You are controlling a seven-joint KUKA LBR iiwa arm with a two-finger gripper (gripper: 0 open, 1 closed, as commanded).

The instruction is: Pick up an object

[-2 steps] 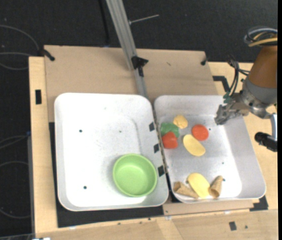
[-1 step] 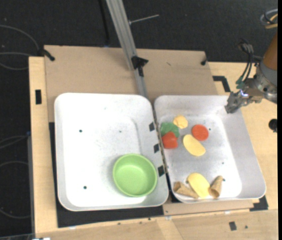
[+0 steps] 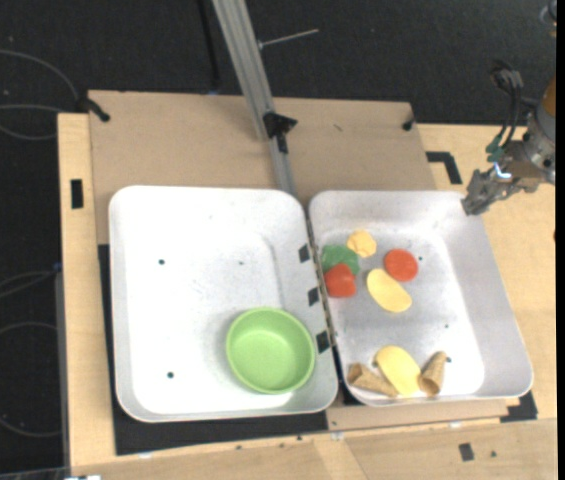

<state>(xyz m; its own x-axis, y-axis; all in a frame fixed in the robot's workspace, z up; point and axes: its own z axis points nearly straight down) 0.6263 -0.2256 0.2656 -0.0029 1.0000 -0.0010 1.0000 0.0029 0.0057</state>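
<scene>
Overhead, at a slant: a tan worktop (image 3: 192, 143) carrying two shallow white bins side by side. Left bin (image 3: 177, 243): a green bowl (image 3: 270, 349) sits upright near its front right corner, close to the wall shared with the right bin (image 3: 467, 298).

Right bin, contents in two groups. Rear group, near the dividing wall: a small yellow piece (image 3: 362, 243); just in front of it and to the left, a green piece (image 3: 338, 257) touching a red piece (image 3: 340, 282) that lies in front of it; a round red piece (image 3: 400, 264) to the right, standing apart; a yellow oval piece (image 3: 389, 291) just in front of the round red one. Front group, against the front wall: a pale yellow piece (image 3: 397, 368) flanked by two tan cone-shaped pieces, one on its left (image 3: 367, 377) and one on its right (image 3: 433, 372), both touching or nearly touching it.

The end effector (image 3: 477, 200) is at the right of the view, over the rear right corner of the right bin, well apart from every piece in either bin. Its tip is dark and small; whether the fingers are spread or closed cannot be told, and nothing is seen between them.

A grey metal strut (image 3: 245, 63) slants from the top of the view down to the rear edge where the bins meet. Dark cables (image 3: 2, 78) lie on the black floor at left
</scene>
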